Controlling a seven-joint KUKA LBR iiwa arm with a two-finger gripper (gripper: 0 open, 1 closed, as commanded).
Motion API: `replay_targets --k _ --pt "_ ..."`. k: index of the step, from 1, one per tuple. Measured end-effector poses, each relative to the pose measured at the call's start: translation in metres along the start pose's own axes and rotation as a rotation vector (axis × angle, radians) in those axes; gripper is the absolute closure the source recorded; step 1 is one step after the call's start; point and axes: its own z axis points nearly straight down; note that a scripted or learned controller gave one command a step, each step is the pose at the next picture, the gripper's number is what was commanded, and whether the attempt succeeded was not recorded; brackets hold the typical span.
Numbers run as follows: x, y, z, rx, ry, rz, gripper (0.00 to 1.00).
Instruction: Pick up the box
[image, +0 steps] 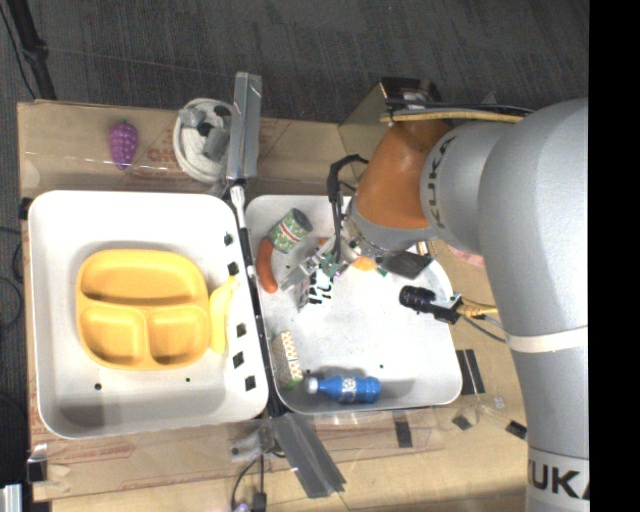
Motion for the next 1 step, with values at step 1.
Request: replay_targets --k 1 --pt "-0.0477 0.0409 0.0023 0.009 0.009 -0.127 0.0"
